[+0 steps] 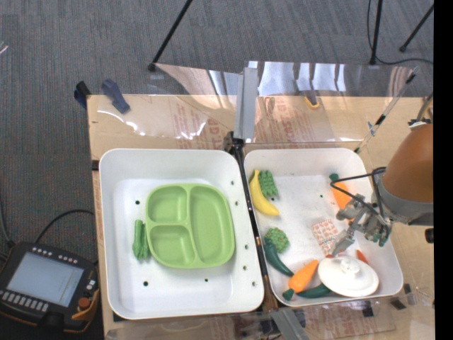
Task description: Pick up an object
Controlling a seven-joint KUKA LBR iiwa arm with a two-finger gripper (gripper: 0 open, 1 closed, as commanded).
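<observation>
- Objects for picking lie in the right bin point(368, 168), a shallow white tray with rounded corners, and they look like toy food of smooth plastic.
- Along its left wall sits a curved yellow banana point(261, 196), with a knobbly green piece point(268, 183) touching its upper side.
- Lower down lies a bumpy broccoli head point(277, 239), and a dark green pepper-like piece point(277, 261) runs below it.
- An orange carrot point(305, 275) rests near the front wall, just beside a round white lid with a knob point(349, 276).
- A small patterned packet point(325, 234), pink and white, lies mid-bin, close to the gripper point(357, 227).
- That gripper hangs low over the right part of the bin, above the lid; whether its metal parts are spread or pressed together cannot be told.
- An orange piece point(342, 198) lies beneath the wrist cables.
- The left bin point(113, 190) bears a lime green divided plate point(190, 225) with three compartments, and a ribbed green pod point(140, 239) lies just off its left edge.
</observation>
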